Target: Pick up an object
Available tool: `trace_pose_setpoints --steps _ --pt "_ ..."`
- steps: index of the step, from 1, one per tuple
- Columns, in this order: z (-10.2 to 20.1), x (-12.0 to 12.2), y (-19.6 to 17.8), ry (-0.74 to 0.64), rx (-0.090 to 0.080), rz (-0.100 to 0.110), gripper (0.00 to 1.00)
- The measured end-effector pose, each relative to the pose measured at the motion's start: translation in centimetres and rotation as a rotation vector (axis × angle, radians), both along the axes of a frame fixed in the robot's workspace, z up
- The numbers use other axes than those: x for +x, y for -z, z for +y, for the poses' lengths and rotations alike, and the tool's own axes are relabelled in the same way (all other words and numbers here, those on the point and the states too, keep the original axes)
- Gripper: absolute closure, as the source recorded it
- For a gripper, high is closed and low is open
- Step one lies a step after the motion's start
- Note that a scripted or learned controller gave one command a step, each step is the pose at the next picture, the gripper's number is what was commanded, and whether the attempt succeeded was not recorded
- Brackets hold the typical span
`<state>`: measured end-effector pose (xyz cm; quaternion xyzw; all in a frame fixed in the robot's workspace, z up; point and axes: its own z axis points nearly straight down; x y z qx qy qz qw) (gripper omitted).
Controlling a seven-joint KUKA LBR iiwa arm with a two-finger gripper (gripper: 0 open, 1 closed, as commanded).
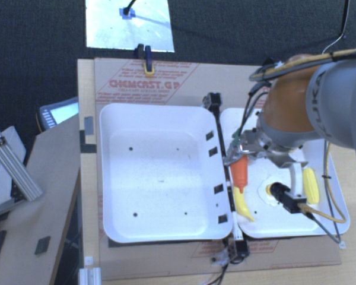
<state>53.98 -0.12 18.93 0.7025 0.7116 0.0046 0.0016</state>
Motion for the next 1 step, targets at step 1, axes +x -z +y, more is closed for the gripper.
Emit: trace_pose_setpoints --steps 1 --pt "7.17 4.8 0.46 0.002 -0.001 0.004 1.0"
